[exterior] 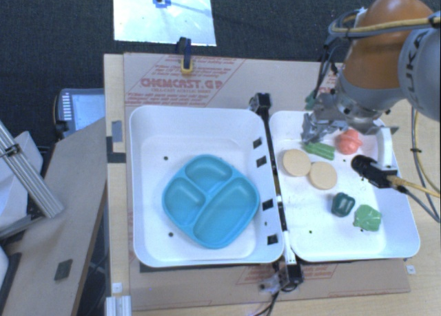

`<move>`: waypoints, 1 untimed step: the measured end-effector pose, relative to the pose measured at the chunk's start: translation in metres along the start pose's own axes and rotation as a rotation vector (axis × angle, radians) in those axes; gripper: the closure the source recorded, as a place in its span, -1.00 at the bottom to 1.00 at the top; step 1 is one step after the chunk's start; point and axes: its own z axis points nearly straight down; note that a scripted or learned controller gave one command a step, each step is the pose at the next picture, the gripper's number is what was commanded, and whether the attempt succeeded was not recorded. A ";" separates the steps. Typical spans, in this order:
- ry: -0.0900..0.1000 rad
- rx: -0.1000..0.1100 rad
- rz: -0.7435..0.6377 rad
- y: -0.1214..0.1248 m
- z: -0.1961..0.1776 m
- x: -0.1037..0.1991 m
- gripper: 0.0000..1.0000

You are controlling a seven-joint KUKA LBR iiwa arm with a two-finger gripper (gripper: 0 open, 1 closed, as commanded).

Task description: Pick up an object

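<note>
The left bin (157, 135) held one thing, a blue divided plate (210, 201), lying flat and turned at an angle towards the bin's near side. Both bins sat on a cardboard sheet (182, 82) with red print. A row of black clips (264, 163) ran along the seam where the left bin met the right bin (389, 235).

All the loose pieces lay in the right bin. Nearest the seam was a tan disc (297, 163), with a second tan disc (322, 175) just beside it, lower and to the right; I could not tell whether their edges touched. The claw (311, 131) hung over the far part of this bin, above the first disc, its tip pointing down. Directly under and slightly right of it lay a long green piece (320, 150), close enough that the tip seemed to meet it, though contact could not be confirmed. Nothing could be seen gripped, and whether the claw was released or clenched could not be told, since its tip was small, grey and blurred against the white bin.

Right of the green piece sat an orange-red round piece (349, 142), partly covered from above by the wrist. The arm (386, 39), with its orange band, also hid the bin's far right corner and was cut off by the right edge.

Further forward, well apart from the claw, lay a dark teal piece (342, 204) and, just beside it to the right, a light green lumpy piece (368, 217). Their exact shapes were hard to make out.
</note>
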 end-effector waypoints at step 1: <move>-0.001 0.000 0.003 -0.023 0.017 0.052 1.00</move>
